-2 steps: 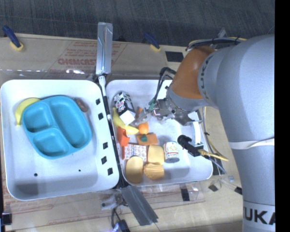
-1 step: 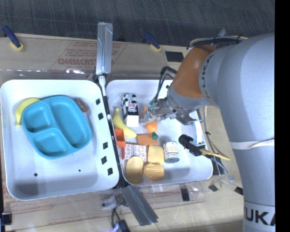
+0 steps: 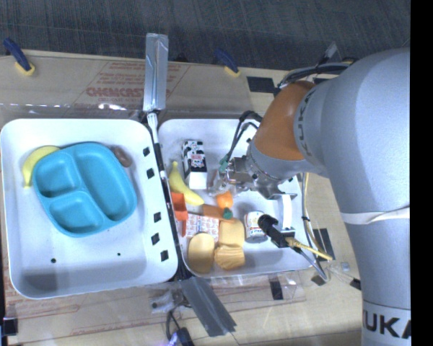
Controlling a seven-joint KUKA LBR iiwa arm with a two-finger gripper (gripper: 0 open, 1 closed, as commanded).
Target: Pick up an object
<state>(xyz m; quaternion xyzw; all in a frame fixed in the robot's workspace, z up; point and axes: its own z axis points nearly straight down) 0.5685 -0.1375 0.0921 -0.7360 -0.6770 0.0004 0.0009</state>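
2 white bins sit side by side on the surface; the right bin (image 3: 202, 130) holds the clutter. The arm's gripper (image 3: 227, 179) hangs over it, whether its jaws are spread I cannot tell. A yellow banana (image 3: 182, 186) lies just left of them, long axis running up-down, the orange piece (image 3: 224, 200) directly below.

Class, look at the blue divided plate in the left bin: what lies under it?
A yellow banana-like thing pokes out beneath the blue plate at its upper-left edge; the plate covers the rest.
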